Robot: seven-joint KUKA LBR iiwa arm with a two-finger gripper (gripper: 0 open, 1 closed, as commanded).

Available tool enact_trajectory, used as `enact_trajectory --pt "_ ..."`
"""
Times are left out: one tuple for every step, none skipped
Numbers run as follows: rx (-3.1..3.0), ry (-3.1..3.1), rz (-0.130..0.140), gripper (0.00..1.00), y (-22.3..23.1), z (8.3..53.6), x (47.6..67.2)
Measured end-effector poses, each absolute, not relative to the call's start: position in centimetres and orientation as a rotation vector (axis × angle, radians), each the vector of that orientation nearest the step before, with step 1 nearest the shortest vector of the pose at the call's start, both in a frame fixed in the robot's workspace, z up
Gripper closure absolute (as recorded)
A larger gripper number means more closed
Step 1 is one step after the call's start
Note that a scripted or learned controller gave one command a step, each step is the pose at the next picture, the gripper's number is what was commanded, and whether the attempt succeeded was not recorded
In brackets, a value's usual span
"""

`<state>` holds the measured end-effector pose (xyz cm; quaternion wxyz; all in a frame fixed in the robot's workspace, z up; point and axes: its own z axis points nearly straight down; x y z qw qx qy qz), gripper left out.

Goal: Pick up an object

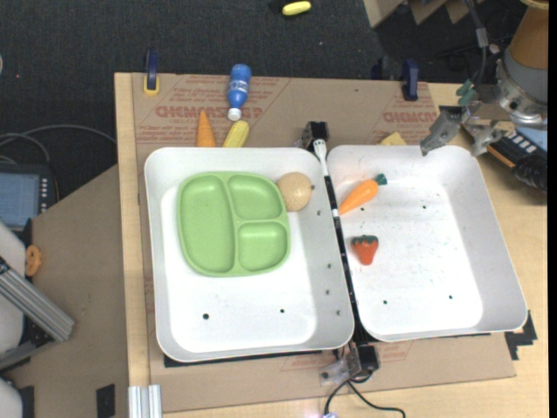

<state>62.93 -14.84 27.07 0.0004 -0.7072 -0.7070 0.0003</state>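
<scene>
In the right bin [487, 259] an orange carrot [359, 195] with a green top lies near the left wall. A small red strawberry [365, 249] sits just below it. The left bin [165, 259] holds a green divided plate [233, 223] with a beige round ball [295, 191] against its upper right corner. My gripper [454, 138] hovers over the far right corner of the right bin, well away from the carrot. Its fingers [435, 136] are open, with nothing between them.
Behind the left bin, on the brown board, lie a blue-and-white bottle [237, 91], an orange cone-shaped piece [204, 131] and a yellow corn piece [236, 133]. A yellow object [297, 8] lies on the dark floor beyond. Clamps [151, 72] hold the board's far edge.
</scene>
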Motion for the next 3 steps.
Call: enact_trajectory --pt "-2.212 -2.216 0.009 0.00 -14.2 13.0 64.3" --pt "-2.211 -2.223 0.002 0.00 -8.8 8.1 66.5" --pt "-2.219 -2.221 0.002 0.00 -9.2 8.5 66.5"
